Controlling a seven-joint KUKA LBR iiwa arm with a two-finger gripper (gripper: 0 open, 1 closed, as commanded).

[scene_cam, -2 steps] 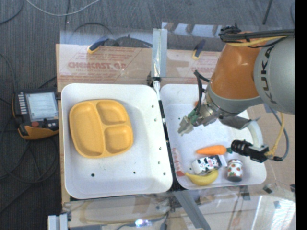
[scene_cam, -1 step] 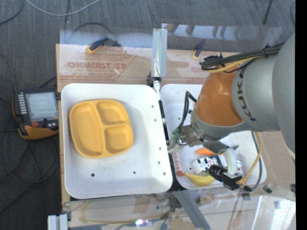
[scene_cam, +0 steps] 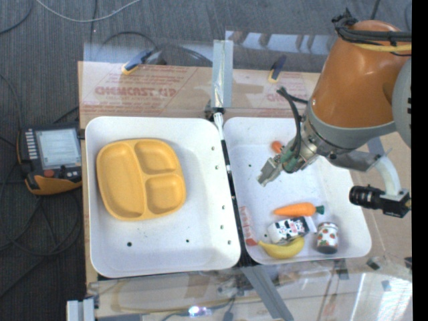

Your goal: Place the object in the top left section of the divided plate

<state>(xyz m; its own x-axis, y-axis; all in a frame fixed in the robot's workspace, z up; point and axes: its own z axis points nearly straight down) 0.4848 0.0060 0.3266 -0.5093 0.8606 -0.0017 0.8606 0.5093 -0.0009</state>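
Above right white bin [scene_cam: 348, 246], gripper [scene_cam: 270, 173] hangs over bare floor; cannot tell if spread or pinching. Yellow divided plastic plate [scene_cam: 140, 177] in left white bin [scene_cam: 107, 256], sections bare. Orange plastic carrot [scene_cam: 293, 210], yellow toy banana [scene_cam: 281, 248] near front wall. Judged step: picking not yet done. Next: descend onto one toy, grip, carry to plate's top-left section.

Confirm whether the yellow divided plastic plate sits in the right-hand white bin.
No. The yellow divided plastic plate lies in the left white bin, while the right white bin holds the toy carrot and banana.
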